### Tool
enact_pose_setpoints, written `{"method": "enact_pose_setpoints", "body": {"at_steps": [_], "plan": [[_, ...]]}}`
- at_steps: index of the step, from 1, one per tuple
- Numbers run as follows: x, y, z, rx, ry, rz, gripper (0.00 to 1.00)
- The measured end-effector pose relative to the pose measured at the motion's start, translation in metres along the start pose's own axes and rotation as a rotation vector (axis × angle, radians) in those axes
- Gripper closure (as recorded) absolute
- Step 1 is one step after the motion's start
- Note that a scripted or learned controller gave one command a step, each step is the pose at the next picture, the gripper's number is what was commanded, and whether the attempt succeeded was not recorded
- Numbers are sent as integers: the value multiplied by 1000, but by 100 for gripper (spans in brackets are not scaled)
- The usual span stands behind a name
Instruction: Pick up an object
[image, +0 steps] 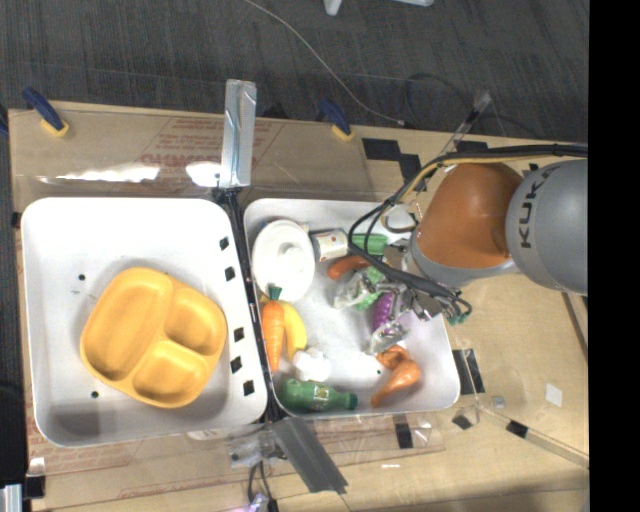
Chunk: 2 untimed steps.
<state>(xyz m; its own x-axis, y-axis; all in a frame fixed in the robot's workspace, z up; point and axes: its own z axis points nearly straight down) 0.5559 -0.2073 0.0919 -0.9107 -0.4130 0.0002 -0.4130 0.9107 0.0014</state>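
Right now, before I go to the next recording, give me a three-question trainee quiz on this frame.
1. True or false: the yellow divided tray lies in the same bin as the carrot.
2. Multiple choice: which lies nearest the right bin's front wall? A) white round lid B) green bottle C) purple object
3. Fill in: the gripper hangs over the ____ bin.

Key: 1 false, the tray is in the left bin; 2 B; 3 right.
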Motion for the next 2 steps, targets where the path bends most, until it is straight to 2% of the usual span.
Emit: {"method": "enact_pose_setpoints", "body": {"at_steps": [1,2], "plan": [[-3,1,-11,1,-3,-6,100],[-46,1,-24,3,-5,417,100]]}}
